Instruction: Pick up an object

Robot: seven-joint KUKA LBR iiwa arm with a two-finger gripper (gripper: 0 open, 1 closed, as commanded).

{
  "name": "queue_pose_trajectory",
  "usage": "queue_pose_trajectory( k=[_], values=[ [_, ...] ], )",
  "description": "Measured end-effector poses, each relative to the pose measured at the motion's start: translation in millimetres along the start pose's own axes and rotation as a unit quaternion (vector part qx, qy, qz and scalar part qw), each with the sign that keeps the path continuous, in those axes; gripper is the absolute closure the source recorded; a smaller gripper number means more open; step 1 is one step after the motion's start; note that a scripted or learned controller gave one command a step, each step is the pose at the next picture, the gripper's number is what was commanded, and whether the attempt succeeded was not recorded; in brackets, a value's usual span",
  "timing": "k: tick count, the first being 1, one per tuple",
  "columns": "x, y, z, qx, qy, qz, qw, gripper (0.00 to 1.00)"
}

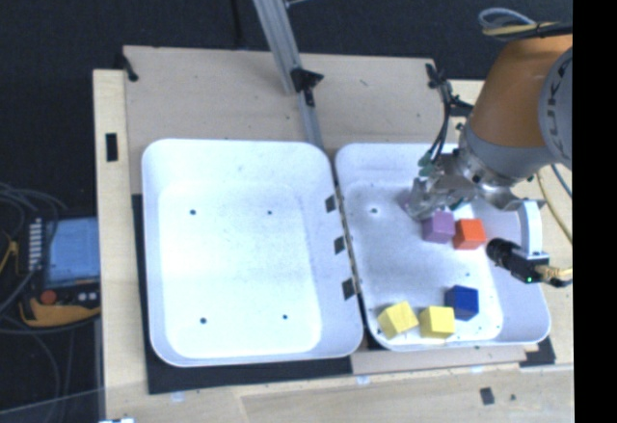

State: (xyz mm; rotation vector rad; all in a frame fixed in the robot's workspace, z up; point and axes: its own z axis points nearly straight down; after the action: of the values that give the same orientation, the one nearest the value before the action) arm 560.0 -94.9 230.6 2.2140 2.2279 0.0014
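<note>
Grey arm with orange band (516,108) reaches in from the right, over the right-hand shallow white bin (386,171). Gripper (429,199) low in that bin's upper middle, metal parts blurred; cannot tell whether it is spread or closed. Small purple block (440,226) just below the gripper, touching or nearly so. Small orange cube (469,234) right beside the purple one. Dark blue cube (463,301) lower, near the bin's front right. Two yellow blocks (416,320) side by side along the front wall. Left-hand white bin (241,156) alongside, on the pale wooden surface (202,93).
</note>
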Motion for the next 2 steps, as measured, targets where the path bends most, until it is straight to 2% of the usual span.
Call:
queue_pose_trajectory(
  k=[1, 2],
  values=[
    [54, 8, -9, -0.001, 0.001, -0.001, 1.0000, 1.00],
    [107, 27, 1, 0.000, 0.000, -0.001, 1.0000, 1.00]
  ],
)
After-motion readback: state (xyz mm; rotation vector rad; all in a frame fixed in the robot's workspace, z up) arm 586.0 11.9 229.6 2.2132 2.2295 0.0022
